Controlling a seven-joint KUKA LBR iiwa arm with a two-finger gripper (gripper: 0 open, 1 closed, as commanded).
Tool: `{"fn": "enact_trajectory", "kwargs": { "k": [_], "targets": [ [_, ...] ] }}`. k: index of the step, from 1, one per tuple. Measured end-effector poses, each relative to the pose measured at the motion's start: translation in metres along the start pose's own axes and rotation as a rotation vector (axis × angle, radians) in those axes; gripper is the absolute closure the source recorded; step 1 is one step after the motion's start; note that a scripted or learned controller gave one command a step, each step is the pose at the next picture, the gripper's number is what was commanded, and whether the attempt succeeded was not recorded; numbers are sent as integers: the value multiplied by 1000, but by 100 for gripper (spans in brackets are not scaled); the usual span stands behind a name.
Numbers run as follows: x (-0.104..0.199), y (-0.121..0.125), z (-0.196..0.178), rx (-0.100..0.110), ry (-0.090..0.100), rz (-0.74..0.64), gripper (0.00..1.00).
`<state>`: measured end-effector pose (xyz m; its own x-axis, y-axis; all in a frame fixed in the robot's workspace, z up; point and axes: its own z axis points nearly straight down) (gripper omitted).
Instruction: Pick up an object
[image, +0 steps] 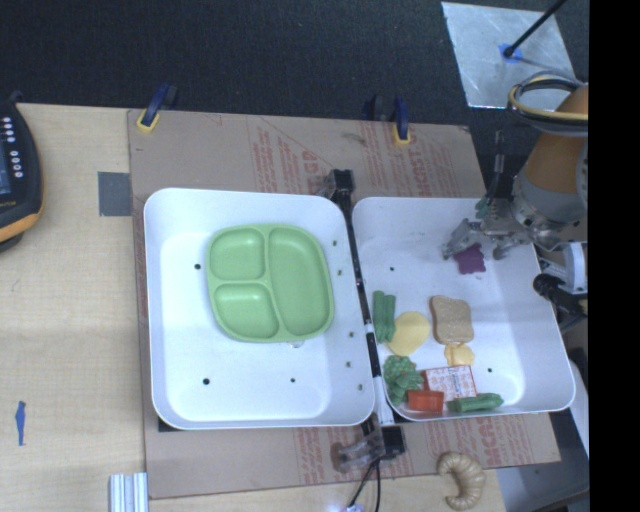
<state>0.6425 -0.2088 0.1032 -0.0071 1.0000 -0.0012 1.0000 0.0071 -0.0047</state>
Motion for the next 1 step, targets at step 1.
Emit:
{"fn": "enact_trajectory", "kwargs": {
  "k": [1],
  "targets": [
    [-3,15,11,-6,-1,1,0]
  ]
}}
